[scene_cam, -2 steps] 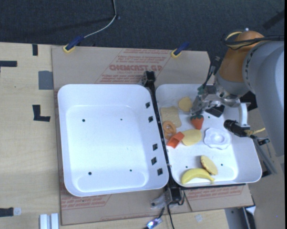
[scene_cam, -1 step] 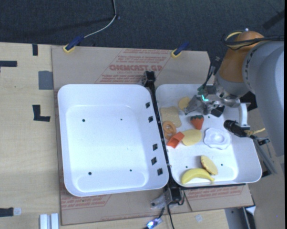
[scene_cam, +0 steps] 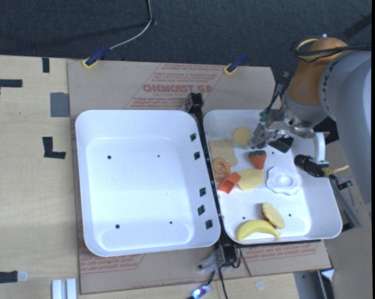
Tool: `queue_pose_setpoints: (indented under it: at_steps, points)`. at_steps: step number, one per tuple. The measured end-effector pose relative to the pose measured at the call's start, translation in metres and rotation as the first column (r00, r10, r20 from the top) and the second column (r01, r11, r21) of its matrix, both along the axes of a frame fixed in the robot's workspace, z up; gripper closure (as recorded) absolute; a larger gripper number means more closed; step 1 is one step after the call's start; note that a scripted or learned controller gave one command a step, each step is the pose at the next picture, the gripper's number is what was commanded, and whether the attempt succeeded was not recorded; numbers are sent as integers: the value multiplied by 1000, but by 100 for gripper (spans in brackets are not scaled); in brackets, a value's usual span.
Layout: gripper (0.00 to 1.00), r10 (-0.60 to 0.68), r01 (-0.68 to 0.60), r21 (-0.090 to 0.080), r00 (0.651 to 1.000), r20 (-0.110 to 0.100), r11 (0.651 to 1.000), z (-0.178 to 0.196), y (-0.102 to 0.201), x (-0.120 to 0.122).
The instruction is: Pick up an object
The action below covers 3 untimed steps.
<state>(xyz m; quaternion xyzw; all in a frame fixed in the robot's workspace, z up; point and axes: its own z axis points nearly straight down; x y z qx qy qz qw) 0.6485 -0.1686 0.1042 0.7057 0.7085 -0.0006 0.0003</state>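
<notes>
We are looking down on the pale wooden bench, where a brown cardboard sheet is lying under two shallow white plastic bins. The left white bin is sitting at nine o'clock from the centre seam; the right white bin is sitting at three o'clock and carrying all the toy food. The grey arm with its orange band is reaching in from two o'clock, and its gripper is hanging low over the upper part of the right bin. We cannot tell whether the jaws are released or clenched: their tips are too small and dark here.

Just below the gripper, at six o'clock from it, the small red strawberry-like piece with a dark top is lying, looking like the likeliest target. Around it we are seeing a yellow plastic banana, a pale beige square slice, a white fried-egg shape, a yellow rounded lump, a round tan cracker, a yellow disc, an orange wedge and a small orange ring.

We are judging this as the approach step, nothing lifted yet. The next move is calling for a straight descent centred on the red piece, then closing and rising clear of its neighbours.
</notes>
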Motion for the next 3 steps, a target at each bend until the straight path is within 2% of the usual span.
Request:
queue_pose_setpoints:
  at_steps: [1, 2, 3]
  points:
    - [0, 0, 0, 0, 1000, 0, 1000, 0, 0, 0]
    - [100, 1, -1, 0, 1000, -1, 1000, 9, 1, 0]
    - [0, 1, -1, 0, 1000, -1, 1000, 9, 1, 0]
